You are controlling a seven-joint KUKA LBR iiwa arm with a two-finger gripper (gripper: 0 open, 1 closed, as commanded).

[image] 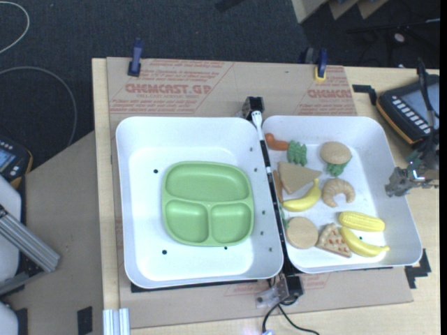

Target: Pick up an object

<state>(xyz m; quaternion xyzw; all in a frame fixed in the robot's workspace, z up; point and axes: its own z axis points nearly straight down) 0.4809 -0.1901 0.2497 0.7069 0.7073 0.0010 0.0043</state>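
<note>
The right white bin [391, 208] holds several toy foods. There is an orange carrot [277, 144], green broccoli [297, 152], a burger bun [336, 152], a triangular sandwich [297, 177] and a croissant [339, 190]. Nearer the front lie a banana [302, 201], a round cookie [302, 232], a pizza slice [333, 241], a corn cob [361, 221] and a second banana [365, 244]. My gripper [403, 180] is a small grey shape at the bin's right rim, beside the croissant and apart from every item. Nothing is seen in it.
The left white bin [136, 208] carries a green divided plate [207, 202]. Clamps [135, 60] [320, 65] sit on the board's far edge. A yellow-edged pendant [408, 110] lies at the right, beyond the bin.
</note>
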